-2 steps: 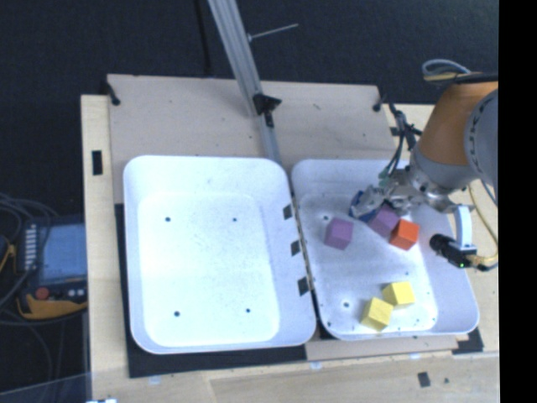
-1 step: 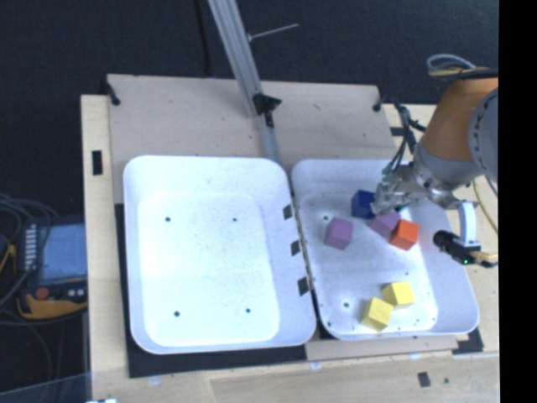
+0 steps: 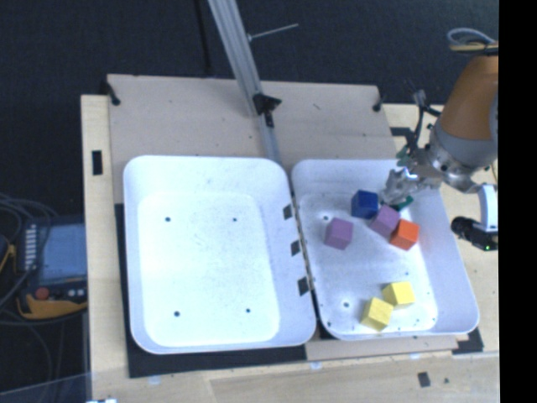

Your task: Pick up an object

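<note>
Since the claw (image 3: 397,193) sits low in the right bin (image 3: 445,259), at the far side of the block cluster, the nearest candidates are the blue cube (image 3: 364,204) just to its left and the purple cube (image 3: 386,220) just below it, w/ the orange cube (image 3: 404,234) touching that purple one a bit further toward the near side. Can't tell if the claw is released or clenched; the tips are hidden against the wrist hardware, and nothing is clearly seen between them.

Other options: a 2nd purple cube (image 3: 338,233) off to the claw's lower left, standing apart from the rest, and 2 yellow cubes (image 3: 388,304) well away at the bin's near edge.

Handling, as a guess: small rigid blocks, prob. light, flat-sided, not fragile, maybe a bit slick. Best grip is across 2 opposite flat faces, approx. mid-height, squared to the faces, not the corners. The purple/orange pair touch, so a finger may not fit between them; the lone purple cube or the blue one has freer sides.

The left bin (image 3: 143,225) is further off, past the blue cube.
</note>
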Tool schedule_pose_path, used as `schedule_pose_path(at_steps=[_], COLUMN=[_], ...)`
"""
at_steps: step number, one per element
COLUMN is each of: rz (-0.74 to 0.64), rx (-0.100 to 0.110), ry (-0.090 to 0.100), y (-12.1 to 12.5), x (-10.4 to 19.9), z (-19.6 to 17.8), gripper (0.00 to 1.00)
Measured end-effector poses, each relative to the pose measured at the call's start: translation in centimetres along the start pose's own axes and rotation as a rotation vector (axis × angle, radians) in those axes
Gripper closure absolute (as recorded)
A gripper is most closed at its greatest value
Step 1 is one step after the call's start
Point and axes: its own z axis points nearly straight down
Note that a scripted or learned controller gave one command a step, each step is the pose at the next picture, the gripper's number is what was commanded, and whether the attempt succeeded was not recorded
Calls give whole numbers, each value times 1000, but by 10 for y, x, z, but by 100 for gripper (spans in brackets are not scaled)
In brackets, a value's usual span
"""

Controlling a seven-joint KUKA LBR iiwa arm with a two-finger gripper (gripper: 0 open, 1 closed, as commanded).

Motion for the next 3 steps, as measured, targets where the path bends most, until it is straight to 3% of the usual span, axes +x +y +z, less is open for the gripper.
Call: schedule_pose_path(at_steps=[1,3], rz=[1,-4], rx=[2,8], ry=[0,4], y=[1,-10], x=[-2,107], z=[-25,-18], gripper=[100,100])
